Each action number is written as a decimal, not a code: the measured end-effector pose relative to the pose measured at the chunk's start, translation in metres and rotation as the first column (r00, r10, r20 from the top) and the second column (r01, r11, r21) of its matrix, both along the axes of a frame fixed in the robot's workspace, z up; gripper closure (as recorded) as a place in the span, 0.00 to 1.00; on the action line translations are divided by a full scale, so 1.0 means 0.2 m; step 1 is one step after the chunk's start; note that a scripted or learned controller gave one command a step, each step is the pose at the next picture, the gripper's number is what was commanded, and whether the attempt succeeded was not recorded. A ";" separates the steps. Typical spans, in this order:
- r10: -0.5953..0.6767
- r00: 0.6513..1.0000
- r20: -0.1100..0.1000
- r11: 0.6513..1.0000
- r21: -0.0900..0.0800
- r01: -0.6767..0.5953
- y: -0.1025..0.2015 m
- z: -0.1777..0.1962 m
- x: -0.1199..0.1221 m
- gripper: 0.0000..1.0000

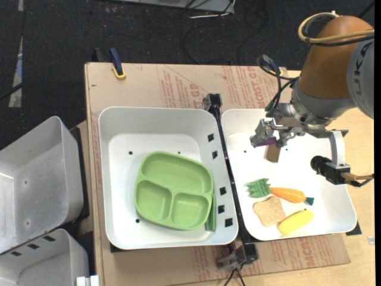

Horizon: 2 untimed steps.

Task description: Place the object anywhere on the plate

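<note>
- A dark carpeted floor (53, 34) surrounds one table (155, 79) topped with a tan printed board. Cables and a grey bar lie on the floor beyond the table's far edge.
- Two white bins sit side by side on the table. The left bin (119, 130) is toward the left edge and the right bin (244, 159) toward the right edge.
- One green plate (174, 165) with three compartments lies flat in the left bin, closer to the table's near edge than to its far edge.
- One gripper (271, 139) hangs over the far part of the right bin, well apart from the plate.
- One brown block (273, 154) sits tilted directly at the gripper's tip. The gripper's body covers the contact, so I cannot tell whether the jaws are open, closed or gripping the block. Nor can I tell whether the block touches the bin's bottom.
- Four food pieces cluster in the right bin toward the table's near right corner:
  - one orange carrot (287, 193)
  - one green leafy piece (258, 187) touching the carrot's left end; whether it is joined to the carrot is unclear
  - one bread slice (269, 211) just nearer the near edge
  - one yellow oblong piece (295, 221) touching the bread's right side; it is too small to identify
- Two blue-handled clamps (117, 63) grip the far edge. The right-hand one is partly hidden by the arm.
- Two white tubs (36, 165) stand off the table's left edge, both cut off by the frame.
</note>
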<state>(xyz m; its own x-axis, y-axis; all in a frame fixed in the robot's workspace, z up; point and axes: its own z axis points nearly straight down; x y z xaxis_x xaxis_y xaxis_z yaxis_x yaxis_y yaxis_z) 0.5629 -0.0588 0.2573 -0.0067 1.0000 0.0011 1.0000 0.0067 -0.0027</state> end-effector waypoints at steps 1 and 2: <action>0.001 1.000 0.000 1.000 0.001 -0.001 0.23 0.00 -0.04 1.00; 0.001 1.000 -0.001 1.000 0.000 -0.001 0.45 -0.08 -0.11 1.00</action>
